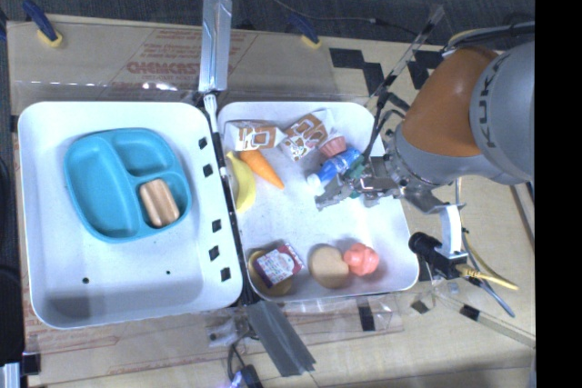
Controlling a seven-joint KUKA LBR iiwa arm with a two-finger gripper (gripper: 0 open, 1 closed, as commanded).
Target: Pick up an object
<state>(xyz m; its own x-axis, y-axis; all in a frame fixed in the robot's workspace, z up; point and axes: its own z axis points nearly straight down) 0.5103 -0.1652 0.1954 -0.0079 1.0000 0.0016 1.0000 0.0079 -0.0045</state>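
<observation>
My gripper [335, 192] hangs over the right bin [300, 227], just below a blue and white bottle-like item [338, 164] with a red cap piece [334, 145] beside it. Its metal fingers point left toward the bin's middle, and nothing shows between them. An orange carrot [263, 167] and a yellow banana [242, 183] lie at the bin's left side. Two printed snack packets [282, 137] rest at the back. Along the front sit a small round cup with a red label [275, 267], a tan bun [328, 266] and a pink lump [362, 260].
The left bin [55, 277] bears a blue divided plate [114, 186] with a brown sausage-like roll [159, 202] in its lower right section. A metal bar [215, 45] stands behind the divide between the bins. Cables and clamps lie right of the right bin.
</observation>
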